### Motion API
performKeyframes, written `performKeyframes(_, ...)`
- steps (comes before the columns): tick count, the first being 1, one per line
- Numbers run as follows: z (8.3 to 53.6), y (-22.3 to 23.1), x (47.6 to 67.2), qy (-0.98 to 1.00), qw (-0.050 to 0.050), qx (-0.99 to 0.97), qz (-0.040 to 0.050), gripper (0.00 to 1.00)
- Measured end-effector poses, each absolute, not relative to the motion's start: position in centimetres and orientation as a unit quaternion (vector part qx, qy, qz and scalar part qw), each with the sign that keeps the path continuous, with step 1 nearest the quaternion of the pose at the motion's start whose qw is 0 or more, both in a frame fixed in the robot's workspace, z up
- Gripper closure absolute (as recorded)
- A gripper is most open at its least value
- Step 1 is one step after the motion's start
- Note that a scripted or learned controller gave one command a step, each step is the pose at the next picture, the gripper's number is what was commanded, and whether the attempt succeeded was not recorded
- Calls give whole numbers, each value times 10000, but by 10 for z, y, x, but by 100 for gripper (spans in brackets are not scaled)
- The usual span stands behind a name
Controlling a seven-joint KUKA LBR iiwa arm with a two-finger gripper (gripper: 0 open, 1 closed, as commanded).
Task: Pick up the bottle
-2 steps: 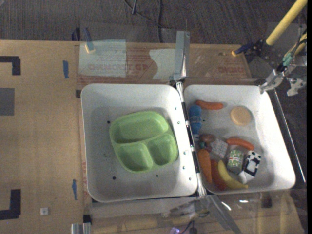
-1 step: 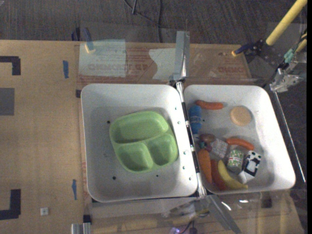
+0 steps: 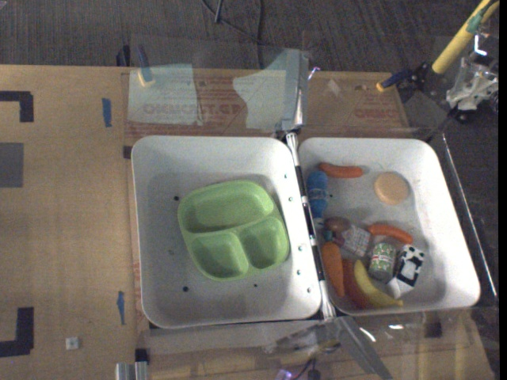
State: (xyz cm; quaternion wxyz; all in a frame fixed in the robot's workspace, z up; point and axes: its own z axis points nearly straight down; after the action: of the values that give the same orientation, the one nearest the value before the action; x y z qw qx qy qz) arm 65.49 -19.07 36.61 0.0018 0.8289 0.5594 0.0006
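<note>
In the left bin (image 3: 150, 212) sits 1 green plate (image 3: 232, 229). The bottle (image 3: 317, 192), small and blue, lies in the right bin (image 3: 444, 204) tight against its left wall, apart from the sausage (image 3: 341, 169). It is likely light, stiff plastic, smooth and prone to roll, so grip across its mid-body. The wall crowds 1 side. The gripper (image 3: 473, 89) is up beyond the desk's far right; I cannot tell its spread.
</note>
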Motion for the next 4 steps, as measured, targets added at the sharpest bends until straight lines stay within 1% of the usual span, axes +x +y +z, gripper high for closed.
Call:
performKeyframes(1,390,-176,668,3939,15,9191,7,100)
performKeyframes(2,417,-143,659,3121,10,9500,9,100)
performKeyframes(3,412,-131,660,3478,-5,9376,-13,100)
performKeyframes(4,373,-85,657,2403,-15,9707,-19,100)
